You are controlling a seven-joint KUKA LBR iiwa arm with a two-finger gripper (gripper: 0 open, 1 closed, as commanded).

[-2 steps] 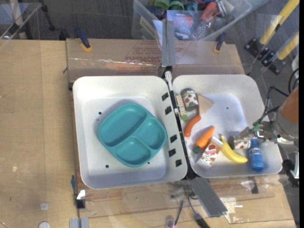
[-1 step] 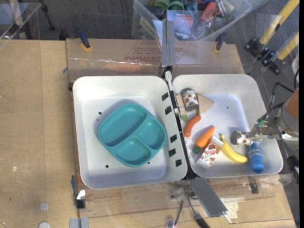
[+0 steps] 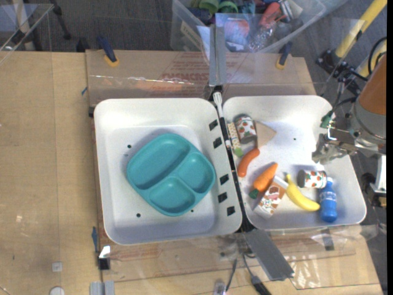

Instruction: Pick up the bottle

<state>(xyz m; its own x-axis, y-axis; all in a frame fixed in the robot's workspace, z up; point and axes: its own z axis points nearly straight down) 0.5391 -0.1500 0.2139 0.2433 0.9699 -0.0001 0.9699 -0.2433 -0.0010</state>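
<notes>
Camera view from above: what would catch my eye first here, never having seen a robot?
Probably the teal divided plate, alone in the left bin. Next, the bright clutter in the right bin: a carrot, a yellow banana and a blue bottle. The robot's hand hangs above them from the right.

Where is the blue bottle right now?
The blue bottle lies in the right bin, near its front right corner, beside the banana.

legible text: none. cardboard sheet [image 3: 184,72] behind the bins carries faint reddish print, too blurred to read. patterned cartons [image 3: 244,129] in the right bin [image 3: 295,106] show red-and-white graphics, no readable lettering. blue bottle [image 3: 328,204] label unreadable.
</notes>
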